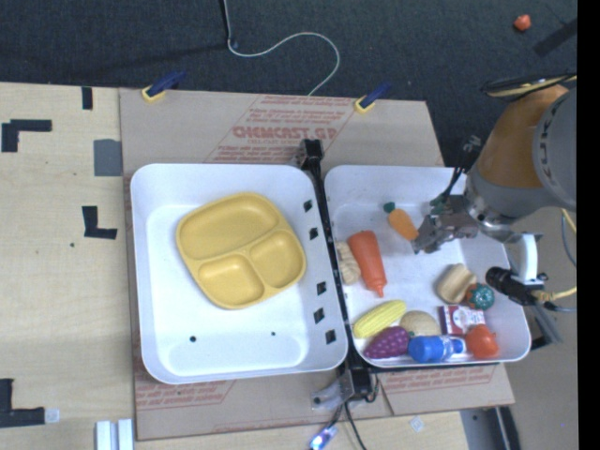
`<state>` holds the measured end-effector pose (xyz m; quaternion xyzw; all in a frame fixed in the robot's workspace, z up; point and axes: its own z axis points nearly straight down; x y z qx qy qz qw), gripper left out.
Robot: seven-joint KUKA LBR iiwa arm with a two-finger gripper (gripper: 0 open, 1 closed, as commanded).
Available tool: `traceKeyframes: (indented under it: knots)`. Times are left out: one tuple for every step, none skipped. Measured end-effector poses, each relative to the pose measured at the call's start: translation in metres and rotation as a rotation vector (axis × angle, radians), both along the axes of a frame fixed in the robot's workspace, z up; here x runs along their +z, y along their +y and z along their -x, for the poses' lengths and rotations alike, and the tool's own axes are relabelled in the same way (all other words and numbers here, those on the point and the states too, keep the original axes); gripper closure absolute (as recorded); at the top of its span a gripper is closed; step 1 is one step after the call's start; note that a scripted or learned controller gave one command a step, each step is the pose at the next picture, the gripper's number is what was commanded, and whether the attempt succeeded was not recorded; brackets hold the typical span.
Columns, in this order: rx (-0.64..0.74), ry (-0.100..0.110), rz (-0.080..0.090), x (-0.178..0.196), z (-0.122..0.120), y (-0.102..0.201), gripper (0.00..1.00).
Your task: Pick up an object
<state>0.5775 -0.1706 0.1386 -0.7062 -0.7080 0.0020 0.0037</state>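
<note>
Two white bins sit side by side on the bench, and the gripper [434, 235] hangs low over the right bin [427, 181], close to its far right part. Its dark fingers point left and down, just beside a small toy carrot [402, 221]; whether they stand apart or closed cannot be told from this slant, and nothing can be seen between them. The grey arm [530, 172] with its orange band reaches in from the right.

Bare white floor lies around the gripper, between the carrot and the right wall. The other toys crowd the left and near sides of the right bin: an orange-red bottle [369, 261] beside the divider, a corn cob [379, 318] nearer, then purple grapes [388, 343], a blue bottle [433, 349], a red-and-white carton [460, 321] and a tomato [484, 343] along the near wall. A bread roll [454, 281] and a teal ball [482, 297] lie near the right wall.

The left bin [150, 251] holds a yellow divided plate [241, 248], tilted on its floor, with open room along its near side.
</note>
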Motion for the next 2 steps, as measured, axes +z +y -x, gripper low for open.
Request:
traceKeyframes:
  knots:
    - [0.000,0.001,0.000,0.0093,0.0003,0.0001,1.00]
    - [0.000,0.003,-0.001,0.0185,0.0004,0.0002,1.00]
